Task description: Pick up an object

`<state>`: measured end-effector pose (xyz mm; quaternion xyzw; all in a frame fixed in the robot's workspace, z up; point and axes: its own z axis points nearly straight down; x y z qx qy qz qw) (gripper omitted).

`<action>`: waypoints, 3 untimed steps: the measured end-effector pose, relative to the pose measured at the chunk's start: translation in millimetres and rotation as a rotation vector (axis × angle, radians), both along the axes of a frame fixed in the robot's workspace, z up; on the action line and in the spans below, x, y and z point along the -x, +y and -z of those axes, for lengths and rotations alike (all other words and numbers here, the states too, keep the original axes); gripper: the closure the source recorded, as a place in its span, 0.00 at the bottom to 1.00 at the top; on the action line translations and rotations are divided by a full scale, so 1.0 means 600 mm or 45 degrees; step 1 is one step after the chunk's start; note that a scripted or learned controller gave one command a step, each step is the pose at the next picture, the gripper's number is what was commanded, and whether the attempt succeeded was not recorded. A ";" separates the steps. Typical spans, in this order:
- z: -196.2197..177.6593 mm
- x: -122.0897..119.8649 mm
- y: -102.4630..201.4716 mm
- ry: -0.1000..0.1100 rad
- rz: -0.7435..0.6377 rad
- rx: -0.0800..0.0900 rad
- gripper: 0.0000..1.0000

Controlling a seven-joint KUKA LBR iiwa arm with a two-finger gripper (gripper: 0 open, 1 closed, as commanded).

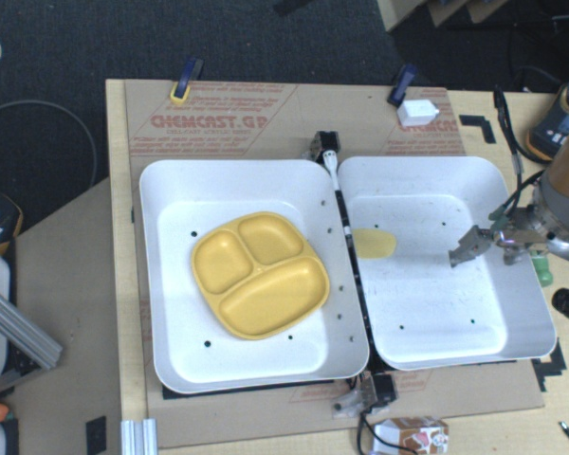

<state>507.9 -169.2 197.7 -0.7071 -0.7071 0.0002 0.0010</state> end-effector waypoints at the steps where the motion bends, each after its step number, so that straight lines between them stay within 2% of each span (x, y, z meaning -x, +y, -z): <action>1: -0.097 0.035 0.115 -0.010 -0.010 0.000 0.00; 2: -0.415 0.045 0.204 -0.030 -0.008 0.001 0.00; 3: -0.418 0.046 0.201 -0.009 -0.003 0.004 1.00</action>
